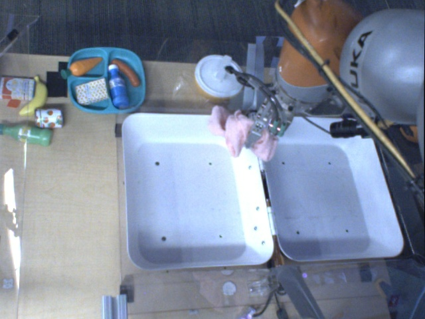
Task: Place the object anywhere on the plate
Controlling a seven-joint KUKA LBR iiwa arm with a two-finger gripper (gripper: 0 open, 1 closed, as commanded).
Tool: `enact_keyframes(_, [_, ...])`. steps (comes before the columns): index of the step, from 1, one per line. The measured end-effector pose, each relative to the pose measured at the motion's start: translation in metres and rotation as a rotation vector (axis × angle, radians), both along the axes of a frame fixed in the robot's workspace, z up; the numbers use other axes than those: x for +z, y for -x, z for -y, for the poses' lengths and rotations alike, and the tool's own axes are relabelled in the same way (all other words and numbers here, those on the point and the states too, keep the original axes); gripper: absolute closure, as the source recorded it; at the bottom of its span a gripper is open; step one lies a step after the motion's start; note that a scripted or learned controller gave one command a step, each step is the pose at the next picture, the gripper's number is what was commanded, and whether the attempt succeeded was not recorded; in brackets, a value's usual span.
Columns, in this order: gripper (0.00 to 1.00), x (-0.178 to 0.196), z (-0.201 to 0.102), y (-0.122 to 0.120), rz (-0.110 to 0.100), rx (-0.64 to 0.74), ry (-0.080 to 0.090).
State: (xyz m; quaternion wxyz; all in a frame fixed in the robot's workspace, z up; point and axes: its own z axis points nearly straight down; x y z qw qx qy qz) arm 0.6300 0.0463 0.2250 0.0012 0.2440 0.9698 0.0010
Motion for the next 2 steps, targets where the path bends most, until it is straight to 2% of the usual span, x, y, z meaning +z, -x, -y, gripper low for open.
enact_keyframes(1, [1.00,-0.0001,-0.0488,0.0164,0.001,0.401,0.000])
enact_keyframes(2, [0.00,0.0005,-0.0487,0.0162,0.002,0.400,0.000])
